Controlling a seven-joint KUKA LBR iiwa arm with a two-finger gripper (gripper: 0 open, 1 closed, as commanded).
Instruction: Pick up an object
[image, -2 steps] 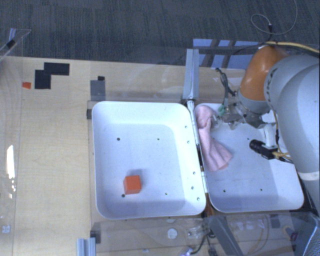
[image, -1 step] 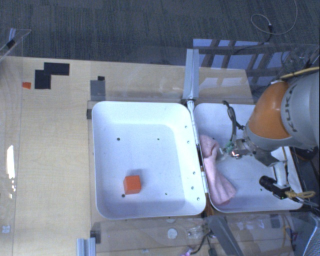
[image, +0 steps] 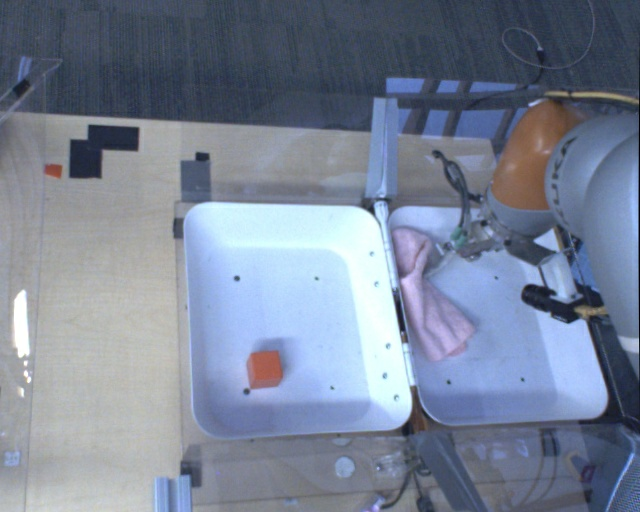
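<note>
A: Start with the big pieces. Where does everything sit?

B: The bench (image: 110, 330) carries two white bins. The left bin (image: 290, 240) holds an orange block (image: 265, 369) near its front-left corner. The right bin (image: 530, 380) holds a pink cloth (image: 432, 300), draped along its left wall from the back corner toward the middle.

A: And the arm (image: 590, 180)?

B: It hangs over the right bin's back edge, with the gripper (image: 462, 243) low beside the cloth's upper end.

A: Clamped on the cloth?

B: I cannot tell; the tips are small and tangled with cable there, so whether they are parted or closed is unclear. They seem to be at the cloth's edge, perhaps touching it.

A: What could spoil the pick?

B: Likely a thin pinch. Grabbing only a fold at the edge could let the cloth slip free on the lift. Being so close to the bin's wall, the gripper might also scrape the rim.
</note>
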